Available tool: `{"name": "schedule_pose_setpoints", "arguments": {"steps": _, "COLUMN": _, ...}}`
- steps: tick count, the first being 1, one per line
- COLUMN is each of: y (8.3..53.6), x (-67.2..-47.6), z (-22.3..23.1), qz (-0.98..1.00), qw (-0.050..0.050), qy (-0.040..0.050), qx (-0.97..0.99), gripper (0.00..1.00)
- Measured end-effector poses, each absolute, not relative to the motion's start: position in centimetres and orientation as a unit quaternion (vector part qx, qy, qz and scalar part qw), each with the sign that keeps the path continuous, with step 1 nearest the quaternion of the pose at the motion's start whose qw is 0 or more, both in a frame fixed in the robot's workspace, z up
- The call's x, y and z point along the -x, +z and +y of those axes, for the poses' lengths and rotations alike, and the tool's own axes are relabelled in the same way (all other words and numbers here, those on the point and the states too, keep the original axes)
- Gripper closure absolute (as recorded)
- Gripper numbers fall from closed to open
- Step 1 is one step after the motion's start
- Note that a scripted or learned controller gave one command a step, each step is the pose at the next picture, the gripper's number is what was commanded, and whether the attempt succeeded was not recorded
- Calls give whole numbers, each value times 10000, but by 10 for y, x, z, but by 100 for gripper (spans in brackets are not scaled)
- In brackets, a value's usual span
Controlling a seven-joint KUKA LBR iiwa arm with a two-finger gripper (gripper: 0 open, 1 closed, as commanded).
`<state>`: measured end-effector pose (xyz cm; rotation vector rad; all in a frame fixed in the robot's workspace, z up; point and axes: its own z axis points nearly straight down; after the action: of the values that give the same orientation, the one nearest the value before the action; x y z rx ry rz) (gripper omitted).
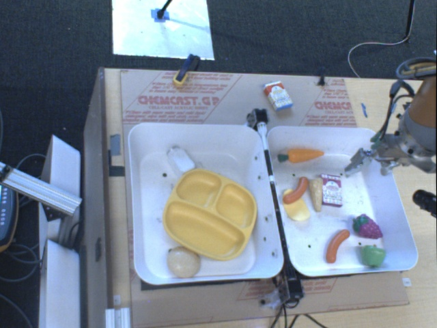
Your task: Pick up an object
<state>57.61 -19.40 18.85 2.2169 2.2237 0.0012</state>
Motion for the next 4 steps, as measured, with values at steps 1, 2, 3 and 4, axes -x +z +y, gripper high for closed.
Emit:
{"name": "schedule_pose_setpoints", "arguments": {"steps": 1, "y": 174, "x": -582, "z": -133, "qz": 7085, "qw": 2, "qy": 7, "qx": -7057, "gripper": 0}}
{"name": "schedule_pose_setpoints", "arguments": {"steps": 2, "y": 105, "x": -574, "z": -108, "qz": 7080, "qw": 33, "qy": 18, "qx": -7062, "gripper": 0}}
{"name": "schedule_pose_setpoints", "arguments": {"steps": 3, "y": 90, "x": -582, "z": -97, "qz": 7081, "qw": 84, "qy": 35, "qx": -7060, "gripper": 0}}
{"name": "schedule_pose_setpoints", "arguments": {"steps": 4, "y": 102, "x": -583, "z": -98, "qz": 7080, "qw": 111, "qy": 42, "qx": -7061, "gripper": 100}}
